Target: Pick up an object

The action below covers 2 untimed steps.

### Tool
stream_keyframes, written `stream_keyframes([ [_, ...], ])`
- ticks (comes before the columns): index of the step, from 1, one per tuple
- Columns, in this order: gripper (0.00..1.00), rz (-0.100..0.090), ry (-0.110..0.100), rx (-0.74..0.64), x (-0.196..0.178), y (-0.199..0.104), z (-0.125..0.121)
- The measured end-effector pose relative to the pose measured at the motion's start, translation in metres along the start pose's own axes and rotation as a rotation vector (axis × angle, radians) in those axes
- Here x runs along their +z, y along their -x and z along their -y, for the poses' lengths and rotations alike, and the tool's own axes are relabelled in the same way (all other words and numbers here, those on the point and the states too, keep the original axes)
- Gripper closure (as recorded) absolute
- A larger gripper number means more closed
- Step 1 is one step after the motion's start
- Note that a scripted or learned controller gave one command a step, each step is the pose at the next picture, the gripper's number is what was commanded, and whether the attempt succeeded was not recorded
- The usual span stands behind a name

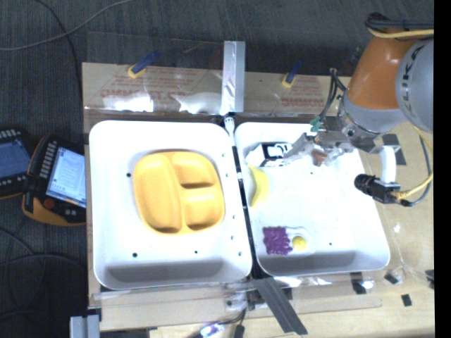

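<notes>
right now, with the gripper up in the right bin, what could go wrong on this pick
1. The gripper sits near the right bin's far wall beside a small black-and-white object; closing there may catch the wall or nothing at all.
2. The purple object and small yellow ball lie touching, so a grasp on one may knock the other aside.
3. The yellow piece hugs the divider, leaving little finger room.

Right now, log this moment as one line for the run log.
arm: over right bin | gripper: near back wall, by black-white item | purple item, yellow ball: front | left bin: yellow tray
</notes>
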<state>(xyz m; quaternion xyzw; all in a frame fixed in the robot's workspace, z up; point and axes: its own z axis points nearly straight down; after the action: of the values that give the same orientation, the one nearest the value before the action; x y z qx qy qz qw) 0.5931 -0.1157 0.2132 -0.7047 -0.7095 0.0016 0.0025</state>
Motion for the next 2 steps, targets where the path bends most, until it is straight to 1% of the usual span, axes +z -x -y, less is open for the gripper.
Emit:
stream_keyframes([
  [1,0.0,0.001,-0.001,-0.027,0.034,-0.064,-0.011],
  [2,0.0,0.006,0.001,0.177,-0.1,-0.072,-0.029],
])
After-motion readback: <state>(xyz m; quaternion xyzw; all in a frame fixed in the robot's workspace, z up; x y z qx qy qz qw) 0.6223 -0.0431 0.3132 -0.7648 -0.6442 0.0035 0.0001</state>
